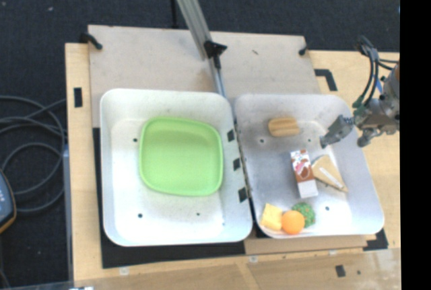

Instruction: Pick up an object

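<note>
Hovering above the right bin's far right rim, the gripper was spread and pinched nothing, near the bread roll.

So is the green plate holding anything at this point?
Empty. The green plate sits alone in the left bin, its surface bare; every food item lies in the right bin.
</note>
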